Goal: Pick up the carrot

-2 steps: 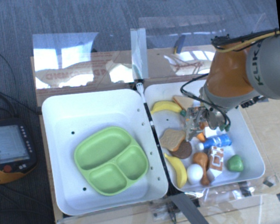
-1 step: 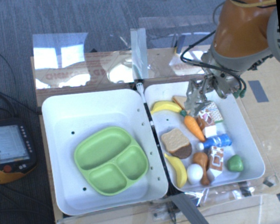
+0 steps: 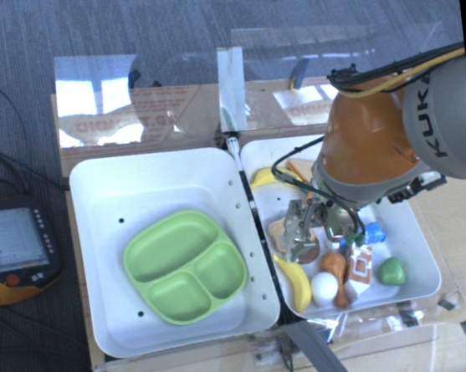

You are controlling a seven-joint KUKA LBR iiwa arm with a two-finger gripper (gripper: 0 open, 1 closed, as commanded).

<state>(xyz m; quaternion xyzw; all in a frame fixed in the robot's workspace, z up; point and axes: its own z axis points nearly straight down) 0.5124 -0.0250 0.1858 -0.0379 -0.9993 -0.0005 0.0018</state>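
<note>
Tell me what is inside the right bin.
The right bin holds a banana, a white egg, the carrot, a green item and small packets. The gripper hangs over them, and the arm covers the bin's upper part.

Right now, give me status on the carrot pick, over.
Gripper low in right bin, grip state unclear. Carrot lying free near front wall. Egg and banana crowd it.

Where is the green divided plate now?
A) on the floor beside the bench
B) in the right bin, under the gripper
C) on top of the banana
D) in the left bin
D: the green divided plate lies flat in the left bin, apart from the food items crowded in the right bin.
</note>
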